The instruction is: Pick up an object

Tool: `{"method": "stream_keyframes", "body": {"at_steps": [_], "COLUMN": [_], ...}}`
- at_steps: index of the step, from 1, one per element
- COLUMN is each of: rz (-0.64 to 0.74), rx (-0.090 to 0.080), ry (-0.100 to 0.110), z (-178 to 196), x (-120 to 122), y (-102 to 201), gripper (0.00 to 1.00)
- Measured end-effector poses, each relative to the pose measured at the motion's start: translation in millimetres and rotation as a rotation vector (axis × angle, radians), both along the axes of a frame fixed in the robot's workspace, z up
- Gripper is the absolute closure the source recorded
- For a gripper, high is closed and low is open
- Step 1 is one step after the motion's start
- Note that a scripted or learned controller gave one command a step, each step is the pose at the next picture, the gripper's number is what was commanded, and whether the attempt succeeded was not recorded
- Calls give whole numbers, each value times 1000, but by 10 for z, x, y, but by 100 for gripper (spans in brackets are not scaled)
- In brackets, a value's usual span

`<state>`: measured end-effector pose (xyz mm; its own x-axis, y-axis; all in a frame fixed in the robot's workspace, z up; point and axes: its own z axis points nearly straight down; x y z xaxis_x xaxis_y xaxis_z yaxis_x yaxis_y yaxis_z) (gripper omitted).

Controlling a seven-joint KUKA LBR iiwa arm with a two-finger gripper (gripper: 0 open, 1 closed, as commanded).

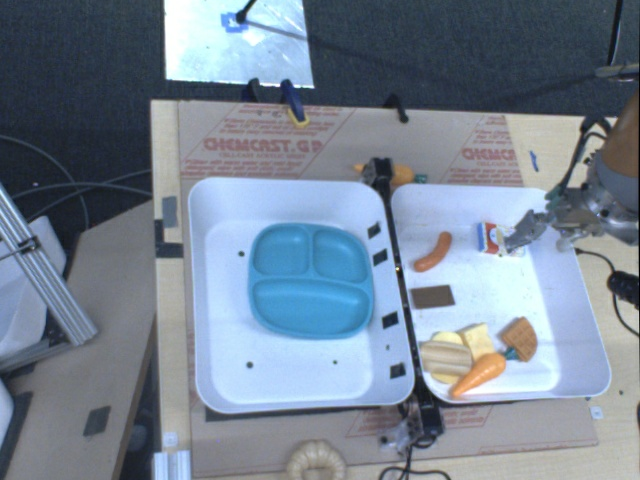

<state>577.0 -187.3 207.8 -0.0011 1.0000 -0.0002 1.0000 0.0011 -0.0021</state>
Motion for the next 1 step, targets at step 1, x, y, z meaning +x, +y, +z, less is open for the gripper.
{"method": "stream_keyframes", "body": {"at_steps": [1], "rz": [1], "rx": [1], "ry": [1], "z": [-618], "x": [-27], "y": [49], "gripper": [0]}}
